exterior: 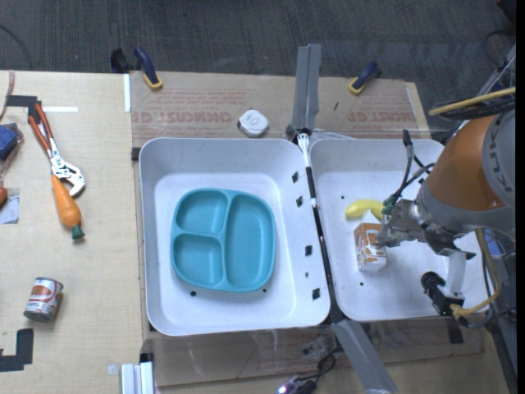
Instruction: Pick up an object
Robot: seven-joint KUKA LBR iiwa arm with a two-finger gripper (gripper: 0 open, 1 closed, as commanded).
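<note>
Nearest the camera, at the lower right of the frame, the arm is seen, grey with an orange band, reaching leftward over the right bin. Its gripper is lowered to the right edge of a carton, a small box printed brown, orange and white that lies near the middle of that bin. Whether the carton is actually clamped cannot be told, since the tips are hidden by the wrist and cables.

At centre frame the left bin is filled mostly by a teal tray with three compartments.

Just above the carton, and touching or nearly touching it, a banana is laid, pointing left.

The carton is judged light, stiff along its edges but easily dented on its broad faces, with a smooth printed skin that may slip. It would best be taken across its narrow width, near the middle, with moderate force. The banana is judged light too, probably a plastic toy, curved and slick; it would be gripped best across its thick mid-section, where the curve is least likely to roll it out.
</note>
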